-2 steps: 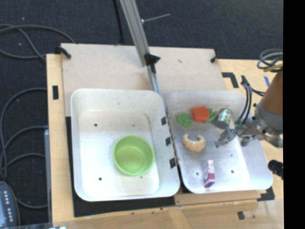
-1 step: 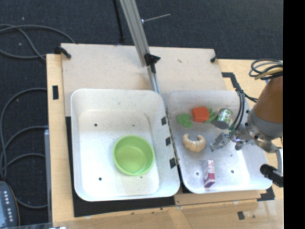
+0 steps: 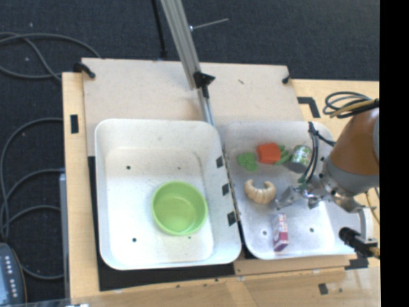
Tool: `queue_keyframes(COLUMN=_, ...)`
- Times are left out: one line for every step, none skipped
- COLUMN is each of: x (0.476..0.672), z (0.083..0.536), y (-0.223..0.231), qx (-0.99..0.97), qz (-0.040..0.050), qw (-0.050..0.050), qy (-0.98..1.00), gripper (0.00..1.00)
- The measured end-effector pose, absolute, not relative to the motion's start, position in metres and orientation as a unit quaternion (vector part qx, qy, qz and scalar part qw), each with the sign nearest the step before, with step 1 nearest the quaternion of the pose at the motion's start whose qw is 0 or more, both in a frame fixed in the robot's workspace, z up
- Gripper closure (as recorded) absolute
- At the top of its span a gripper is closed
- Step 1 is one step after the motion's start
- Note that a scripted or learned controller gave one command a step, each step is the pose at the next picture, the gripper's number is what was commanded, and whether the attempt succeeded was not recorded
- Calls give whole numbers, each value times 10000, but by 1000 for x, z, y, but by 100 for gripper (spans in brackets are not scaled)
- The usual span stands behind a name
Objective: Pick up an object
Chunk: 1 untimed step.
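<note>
My gripper (image 3: 298,199) hangs over the middle of the right bin (image 3: 319,245), open, with only bare bin floor between its fingers. A beige ring-shaped object (image 3: 260,191) lies just to its left. A red and white tube (image 3: 280,231) lies below it, near the bin's front. Behind the gripper sit an orange-red block (image 3: 269,153), a small green piece (image 3: 248,162) and a silver-green can (image 3: 299,157) that the arm's wrist partly hides.
The left bin (image 3: 115,171) holds a green bowl (image 3: 179,208) in its front right part. A slanted metal pole (image 3: 182,37) rises from the back between the two bins. Cables (image 3: 342,102) lie at the right behind the arm.
</note>
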State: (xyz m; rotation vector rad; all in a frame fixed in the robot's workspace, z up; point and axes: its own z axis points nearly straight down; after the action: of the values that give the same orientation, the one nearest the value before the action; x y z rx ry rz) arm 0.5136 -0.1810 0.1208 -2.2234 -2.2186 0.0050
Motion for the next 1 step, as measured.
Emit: queue_keyframes(x=515, z=134, y=-181, qx=-7092, qz=-11, qw=-21, qy=-7050, gripper=100)
